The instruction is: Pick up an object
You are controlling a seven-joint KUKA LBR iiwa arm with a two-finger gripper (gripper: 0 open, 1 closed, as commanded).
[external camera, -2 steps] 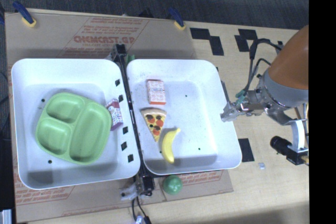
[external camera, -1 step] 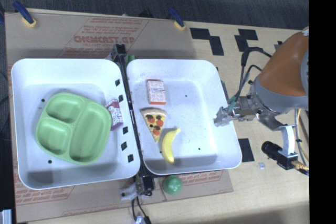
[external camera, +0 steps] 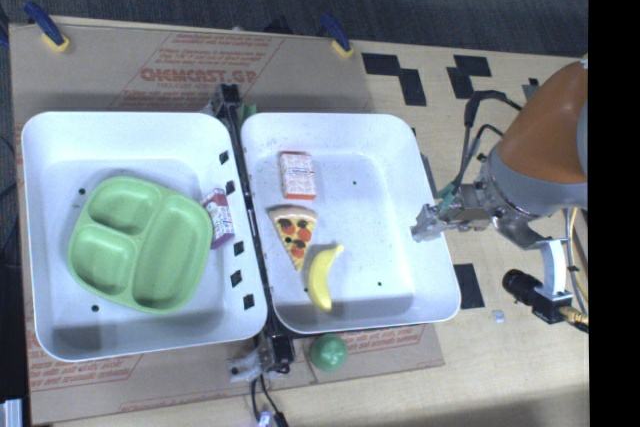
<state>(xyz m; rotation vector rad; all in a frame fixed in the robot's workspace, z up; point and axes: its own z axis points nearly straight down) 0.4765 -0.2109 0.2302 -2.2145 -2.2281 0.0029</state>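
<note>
Beside the right bin's (external camera: 425,170) right wall hovers the gripper (external camera: 428,223), jaw state unclear; banana (external camera: 321,277) lies inside, well left.

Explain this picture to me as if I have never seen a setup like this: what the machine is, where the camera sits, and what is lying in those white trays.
The one camera is fixed above a bench and looks down at a slant. The grey shape with the orange band is a robot arm reaching in from the right; its job is to pick up an object. At its end is the gripper, the part that grasps, sitting at the right rim of the right bin.

Two shallow white bins stand side by side. The left bin holds a green divided plate and a small packet beside it. The right bin holds a small carton, a toy pizza slice and a toy banana. A green ball lies on the bench just outside the bins.

No object is seen in the gripper.
</note>
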